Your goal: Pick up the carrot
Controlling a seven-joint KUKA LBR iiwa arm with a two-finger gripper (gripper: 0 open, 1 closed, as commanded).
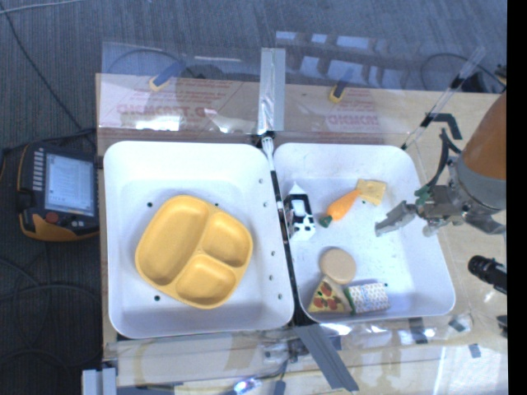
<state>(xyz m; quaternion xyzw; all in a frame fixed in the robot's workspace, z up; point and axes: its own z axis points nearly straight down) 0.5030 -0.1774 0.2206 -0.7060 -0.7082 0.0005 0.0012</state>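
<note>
In the right-hand shallow white plastic bin (428, 253) the small orange toy carrot with a green tip (340, 206) lies slantwise near the middle, green end pointing toward the divider; its orange end touches a pale yellow wedge that looks like cheese (371, 190); it's free, nothing gripping it. The grey two-finger gripper (405, 219) sits over the right side of that bin, apart from the carrot, fingers spread and nothing between them. Nearer the front edge there's a round tan disc like a cookie (338, 264), a toy pizza slice with red dots (327, 297) and a small silvery can lying on its side (367, 297); its label is too blurry to read. A little black-and-white figure (300, 220) sits by the divider. The left white bin (123, 303) holds a smooth yellow plastic tray with three compartments (194, 250). Faint reddish lettering runs along the board behind the bins (156, 109), unreadable; a handheld pendant with a lit screen (58, 189) lies on the grey carpet.
</note>
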